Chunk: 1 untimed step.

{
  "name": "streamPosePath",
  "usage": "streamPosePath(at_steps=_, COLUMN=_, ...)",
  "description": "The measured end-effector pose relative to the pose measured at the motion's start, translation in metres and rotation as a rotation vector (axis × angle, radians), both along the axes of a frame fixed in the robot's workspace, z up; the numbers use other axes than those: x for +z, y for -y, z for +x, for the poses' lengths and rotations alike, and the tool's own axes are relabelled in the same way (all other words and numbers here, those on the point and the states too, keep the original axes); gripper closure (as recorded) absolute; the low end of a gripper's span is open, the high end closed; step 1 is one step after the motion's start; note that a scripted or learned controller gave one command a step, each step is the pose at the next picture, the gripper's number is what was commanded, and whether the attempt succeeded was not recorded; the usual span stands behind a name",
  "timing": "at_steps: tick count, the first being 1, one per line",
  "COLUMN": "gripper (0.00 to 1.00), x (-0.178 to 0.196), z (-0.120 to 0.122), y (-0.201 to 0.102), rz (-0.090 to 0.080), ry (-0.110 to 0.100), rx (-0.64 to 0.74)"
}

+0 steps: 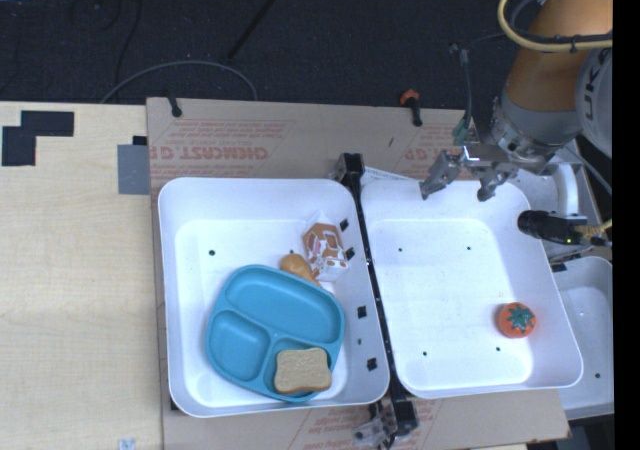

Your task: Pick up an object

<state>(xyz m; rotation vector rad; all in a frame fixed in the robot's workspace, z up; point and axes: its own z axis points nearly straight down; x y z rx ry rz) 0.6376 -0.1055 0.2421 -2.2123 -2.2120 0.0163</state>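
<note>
The fingers (436, 181) stand spread apart with nothing between them, hanging over the far rim of the right bin (560, 338); we cannot make out their tips clearly against the white wall. The arm (556, 48) above them is cut off at the right edge. Well apart, an orange toy (516, 319) lies near that bin's right wall. In the left bin (180, 318), a blue tray (262, 326) carries a toast slice (302, 370) and partly hides a small brown piece (297, 265); a wrapped item (324, 244) beside it is hard to identify.
</note>
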Motion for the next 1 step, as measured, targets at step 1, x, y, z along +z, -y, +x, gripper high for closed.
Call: streamPosePath(at_steps=1, gripper=0.00, x=0.0087, z=0.0021, y=0.0001, rz=-0.001, ry=0.014, rx=0.002)
